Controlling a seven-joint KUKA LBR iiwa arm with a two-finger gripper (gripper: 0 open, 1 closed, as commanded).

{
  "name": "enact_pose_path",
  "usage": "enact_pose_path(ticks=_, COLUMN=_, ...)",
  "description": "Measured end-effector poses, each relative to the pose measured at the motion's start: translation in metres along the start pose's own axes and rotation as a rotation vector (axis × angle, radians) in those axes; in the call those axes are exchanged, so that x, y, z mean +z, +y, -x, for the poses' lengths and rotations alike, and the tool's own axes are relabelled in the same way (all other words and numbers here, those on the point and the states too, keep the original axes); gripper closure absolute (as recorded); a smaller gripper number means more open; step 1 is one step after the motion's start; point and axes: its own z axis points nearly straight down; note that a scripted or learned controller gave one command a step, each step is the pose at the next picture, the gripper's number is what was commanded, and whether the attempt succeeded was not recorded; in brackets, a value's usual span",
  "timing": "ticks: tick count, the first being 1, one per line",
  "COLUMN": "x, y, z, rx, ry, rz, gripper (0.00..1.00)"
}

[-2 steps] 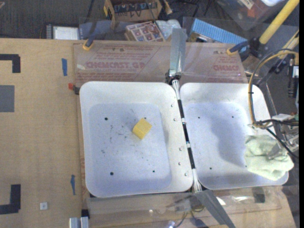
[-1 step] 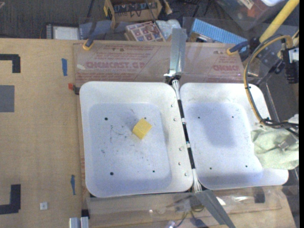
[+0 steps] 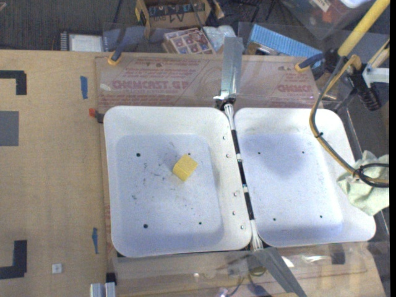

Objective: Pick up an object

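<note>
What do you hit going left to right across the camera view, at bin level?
Wooden bench top → left bin → yellow block → divider between the bins → right bin → pale cloth.

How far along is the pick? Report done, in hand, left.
Done: nothing that the view shows; the yellow block lies flat on the floor of the left bin, near its middle. In hand: nothing visible is reaching toward the block. Left: the whole pick, meaning the approach over the left bin, the grasp and the lift. The right bin sits beside it.
</note>
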Motion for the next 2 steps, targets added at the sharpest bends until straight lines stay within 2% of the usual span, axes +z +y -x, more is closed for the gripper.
enact_pose_path(ticks=1, x=0.022, y=0.022, z=-0.027, rx=-0.325, ry=-0.001, rz=0.0, gripper=1.0)
enact_pose_path(ticks=2, x=0.087, y=0.018, z=-0.034, rx=-0.18, ry=-0.006, rz=0.003, gripper=1.0)
